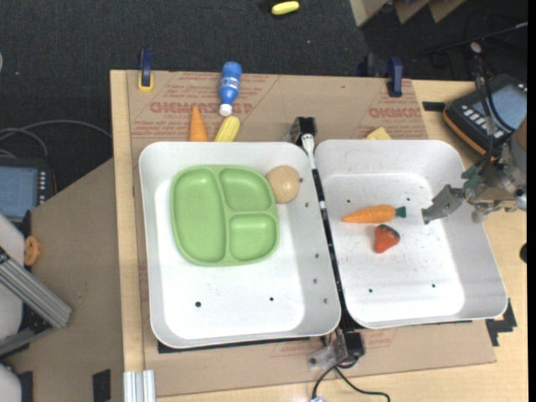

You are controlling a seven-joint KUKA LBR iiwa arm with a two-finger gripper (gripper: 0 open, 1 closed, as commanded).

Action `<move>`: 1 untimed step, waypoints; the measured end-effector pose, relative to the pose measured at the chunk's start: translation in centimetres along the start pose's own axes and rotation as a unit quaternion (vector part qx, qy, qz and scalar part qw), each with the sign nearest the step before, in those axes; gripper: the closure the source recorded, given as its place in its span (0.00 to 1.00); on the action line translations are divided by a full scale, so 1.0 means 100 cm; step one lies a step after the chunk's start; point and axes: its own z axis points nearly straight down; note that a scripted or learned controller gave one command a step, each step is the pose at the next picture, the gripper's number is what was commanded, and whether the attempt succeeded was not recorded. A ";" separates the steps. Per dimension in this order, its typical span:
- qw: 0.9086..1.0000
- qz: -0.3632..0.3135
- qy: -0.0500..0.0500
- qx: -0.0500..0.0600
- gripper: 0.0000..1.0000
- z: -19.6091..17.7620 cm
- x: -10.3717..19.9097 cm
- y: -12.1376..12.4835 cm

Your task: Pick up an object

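- Seen from above: two shallow white bins side by side on a cardboard-topped bench, with the right bin (469, 304) holding a toy carrot (368, 215) and, just beside it, a small red strawberry-like piece (385, 239).
- In the left bin (243, 321): a green divided plate (224, 214) with a beige ball (284, 183) touching its upper right corner.
- On the bench behind the bins: a blue-and-white bottle (229, 87), a second carrot (197, 126) and a yellow corn-like piece (228, 128).
- Reaching in from the right, low over the right bin's far side: the gripper (456, 198), holding nothing; one grey finger (439, 205) juts toward the carrot's leafy end, with open or closed impossible to tell from this angle.
- Likely step: closing in on the carrot, still apart from the finger.
- Best done by centring over the carrot's thick middle, turning the jaws across its long axis, descending until the tips straddle it, then closing and lifting straight.
- Worth avoiding: nudging the red piece, or clipping the tapered tip, where a pinch may slip.
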 end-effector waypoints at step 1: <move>1.000 -0.002 0.002 0.004 0.00 0.083 0.042 0.019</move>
